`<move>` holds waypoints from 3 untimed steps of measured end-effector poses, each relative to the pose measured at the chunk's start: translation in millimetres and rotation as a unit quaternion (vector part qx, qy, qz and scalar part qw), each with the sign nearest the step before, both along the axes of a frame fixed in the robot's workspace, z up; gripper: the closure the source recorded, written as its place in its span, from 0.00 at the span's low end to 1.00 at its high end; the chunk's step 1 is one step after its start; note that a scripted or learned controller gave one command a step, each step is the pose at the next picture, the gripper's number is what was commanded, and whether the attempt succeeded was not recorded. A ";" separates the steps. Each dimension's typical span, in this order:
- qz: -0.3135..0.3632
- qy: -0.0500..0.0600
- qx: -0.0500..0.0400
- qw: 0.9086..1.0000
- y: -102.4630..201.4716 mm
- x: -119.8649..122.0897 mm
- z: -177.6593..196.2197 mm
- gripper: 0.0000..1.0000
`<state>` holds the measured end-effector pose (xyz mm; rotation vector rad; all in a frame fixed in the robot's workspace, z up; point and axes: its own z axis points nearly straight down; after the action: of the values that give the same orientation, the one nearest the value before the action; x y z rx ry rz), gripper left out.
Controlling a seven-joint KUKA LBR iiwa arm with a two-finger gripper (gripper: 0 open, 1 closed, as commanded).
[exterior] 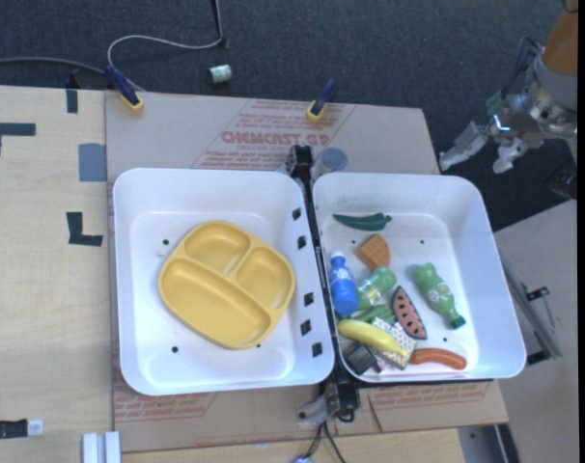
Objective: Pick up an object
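The claw (pixel 497 139) hangs spread and empty off the right bin's (pixel 486 222) far corner, so by my reading nothing is picked yet. Nearest below-left of it lie a slim green pepper (pixel 362 221), a tan block (pixel 375 252) and glossy green bottle (pixel 438 295); farther, a banana (pixel 367 335), then the plate (pixel 227 283).

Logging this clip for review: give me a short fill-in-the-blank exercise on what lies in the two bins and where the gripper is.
1. The yellow divided plate lies in the ____ bin.
2. The banana lies in the right bin, near its ____ edge.
3. The gripper hangs outside both bins, beyond the right bin's far ____ corner.
4. The watermelon slice lies between the blue bottle and the ____ bottle.

Missing words: left; near; right; green
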<state>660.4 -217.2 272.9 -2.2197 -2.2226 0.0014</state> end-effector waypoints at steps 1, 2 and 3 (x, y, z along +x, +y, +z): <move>0.000 0.001 0.000 1.000 34.8 7.3 -120.0 0.00; 0.000 -0.001 0.000 1.000 67.9 -24.3 -187.3 0.00; 0.001 -0.002 -0.001 1.000 67.7 -23.6 -176.8 1.00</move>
<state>636.9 -149.4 96.0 -2.2213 -2.2268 -0.0014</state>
